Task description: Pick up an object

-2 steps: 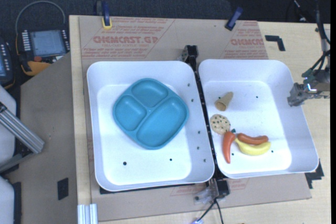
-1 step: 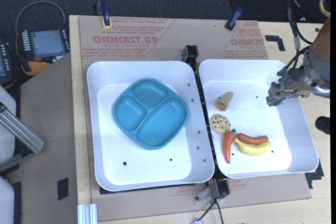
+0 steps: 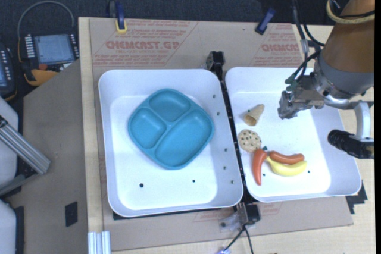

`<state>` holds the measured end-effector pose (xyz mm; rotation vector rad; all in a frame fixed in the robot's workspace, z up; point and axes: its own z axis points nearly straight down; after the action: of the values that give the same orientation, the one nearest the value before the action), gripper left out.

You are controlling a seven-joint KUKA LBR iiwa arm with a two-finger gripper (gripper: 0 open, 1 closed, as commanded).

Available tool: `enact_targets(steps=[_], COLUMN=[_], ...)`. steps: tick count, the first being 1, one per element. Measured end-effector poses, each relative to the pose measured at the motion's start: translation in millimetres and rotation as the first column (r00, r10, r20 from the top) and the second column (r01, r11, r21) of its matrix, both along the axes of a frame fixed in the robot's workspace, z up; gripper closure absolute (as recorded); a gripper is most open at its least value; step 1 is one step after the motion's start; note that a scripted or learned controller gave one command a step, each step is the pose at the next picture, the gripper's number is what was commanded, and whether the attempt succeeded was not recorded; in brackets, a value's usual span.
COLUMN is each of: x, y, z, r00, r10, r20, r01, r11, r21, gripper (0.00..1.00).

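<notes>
A: Since the claw (image 3: 288, 109) hangs over the right bin (image 3: 339, 184), what lies nearest it?

B: The cone (image 3: 255, 114), just to the claw's camera-left and at about the same height in the view. Its tip points down-left, away from the claw, so its long axis runs on a slant.

A: And the rest?

B: All below the claw toward the bin's near wall: a cookie (image 3: 249, 140) down-left, then a chili (image 3: 259, 166) standing almost upright in the view, a sausage (image 3: 287, 157) and a banana (image 3: 289, 168) lying crosswise, the two touching, almost straight below the claw.

A: Is the claw parted or closed?

B: I cannot tell; it reads as a dark clump, and nothing is seen gripped in it.

A: So the pick is not yet made?

B: I judge so. The cone looks the shortest reach, a sideways shift leftward, then a descent. The left bin (image 3: 119, 187), further left, holds a blue plate (image 3: 171, 128), well apart from the claw
</notes>
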<state>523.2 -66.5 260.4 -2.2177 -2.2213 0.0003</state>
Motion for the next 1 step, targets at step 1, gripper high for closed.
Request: enact_targets(steps=[1], x=[-1.5], y=[52.9], z=[-22.1], r00=[1.0], r10=[0.004], r20=[-0.002], r01=[-0.004], r11=[1.0], r21=[0.001], gripper=[1.0])
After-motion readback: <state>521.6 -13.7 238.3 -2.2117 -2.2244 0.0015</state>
